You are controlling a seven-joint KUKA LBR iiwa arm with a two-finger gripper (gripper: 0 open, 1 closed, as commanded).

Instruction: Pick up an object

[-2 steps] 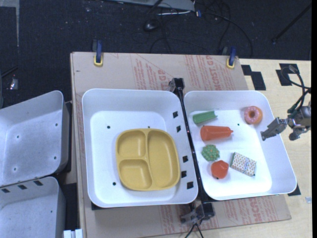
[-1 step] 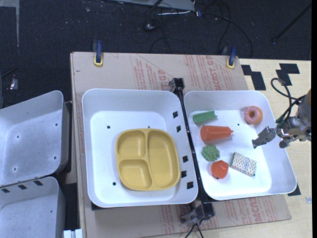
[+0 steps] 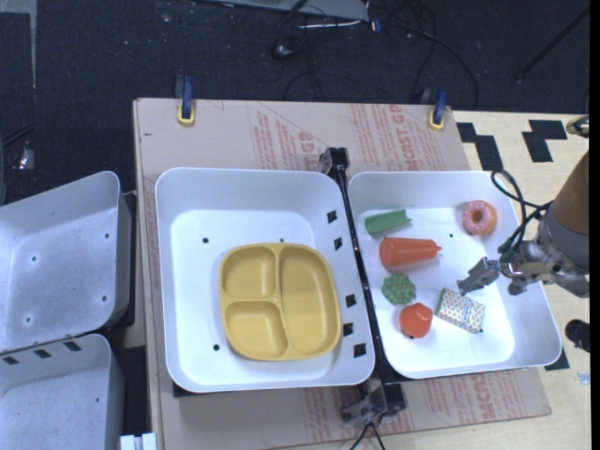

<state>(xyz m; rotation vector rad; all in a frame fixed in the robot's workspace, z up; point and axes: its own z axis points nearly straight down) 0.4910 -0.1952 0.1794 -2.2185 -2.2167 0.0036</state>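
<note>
- The grey arm (image 3: 574,216) enters from the right edge of the camera view, its bulk only partly in view.
- An orange band shows on the arm just above the wrist.
- The wrist angles down and to the left, with dark cables looping around it.
- The tool (image 3: 480,277) hangs at the wrist's end, pointing left and slightly down.
- Its dark fingers (image 3: 473,280) are seen as one blurred cluster; their spacing cannot be made out.
- Nothing is visibly caught between them.
</note>
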